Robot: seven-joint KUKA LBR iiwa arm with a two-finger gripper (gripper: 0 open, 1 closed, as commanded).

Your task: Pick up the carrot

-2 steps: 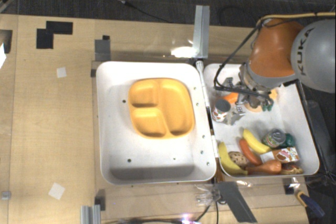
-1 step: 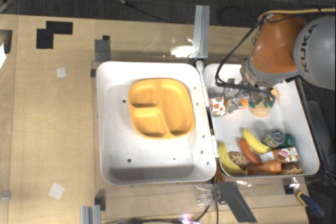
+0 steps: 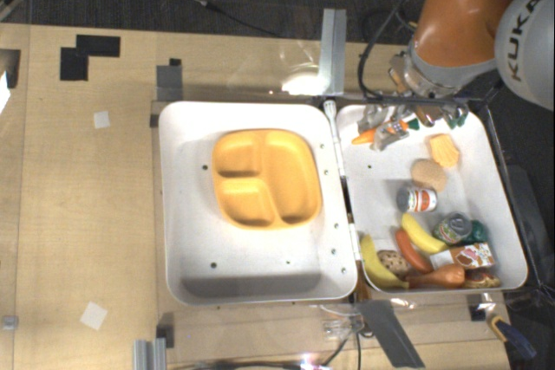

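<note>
The carrot (image 3: 365, 136) is a small orange piece with a green end, at the far left corner of the right bin (image 3: 507, 212). My gripper (image 3: 387, 126) hangs right over it, below the arm's orange band (image 3: 460, 9). The fingers (image 3: 376, 119) are closed around the carrot's middle, and its orange tip sticks out to their left. The rest of the carrot is hidden by the fingers.
The right bin also holds a yellow cracker-like piece (image 3: 444, 151), a bread roll (image 3: 428, 174), a can (image 3: 420, 200), bananas (image 3: 421, 233) and several other toy foods along its near edge. A yellow divided plate (image 3: 263, 178) lies in the left bin (image 3: 186, 212).
</note>
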